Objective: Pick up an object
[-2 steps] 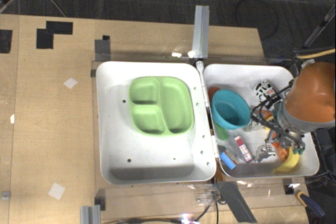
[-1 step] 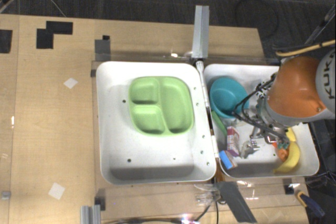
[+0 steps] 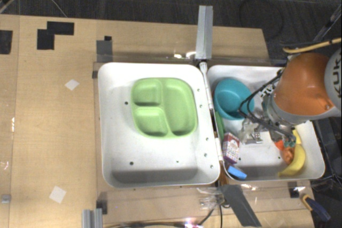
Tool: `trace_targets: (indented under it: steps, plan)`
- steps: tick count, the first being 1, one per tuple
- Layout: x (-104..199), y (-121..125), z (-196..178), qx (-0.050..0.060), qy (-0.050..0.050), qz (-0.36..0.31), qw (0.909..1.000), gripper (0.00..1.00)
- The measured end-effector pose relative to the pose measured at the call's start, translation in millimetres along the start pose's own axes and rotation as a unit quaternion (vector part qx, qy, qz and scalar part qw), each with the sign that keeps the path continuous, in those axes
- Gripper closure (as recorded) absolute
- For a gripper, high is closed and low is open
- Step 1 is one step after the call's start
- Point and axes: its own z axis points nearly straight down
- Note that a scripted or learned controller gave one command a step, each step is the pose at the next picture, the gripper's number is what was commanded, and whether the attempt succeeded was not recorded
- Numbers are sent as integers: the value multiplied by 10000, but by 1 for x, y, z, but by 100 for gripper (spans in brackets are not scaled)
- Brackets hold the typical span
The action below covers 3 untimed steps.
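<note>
The right bin holds several objects. A teal bowl sits at its back left, and a small purple carton lies near its left wall. A blue item rests at the front left corner. A yellow banana and a small orange thing lie at the front right. My gripper hangs low over the middle of this bin, just right of the carton and in front of the bowl. The arm's orange band hides the bin's back right.
The left bin carries a green divided plate. A thin green stick runs along the wall between the two bins. A grey metal post stands behind the bins, and black cables trail beside the wrist.
</note>
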Motion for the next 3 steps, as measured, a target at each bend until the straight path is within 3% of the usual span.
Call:
trace_targets:
  steps: [1, 2, 3]
  plan:
    - [-30, 9, -115, -17, 108, 766, 9970, 100]
    - [-72, -72, -85, -33, 137, -639, 9979, 100]
    - [-72, -71, -86, -36, 132, -645, 9978, 0]
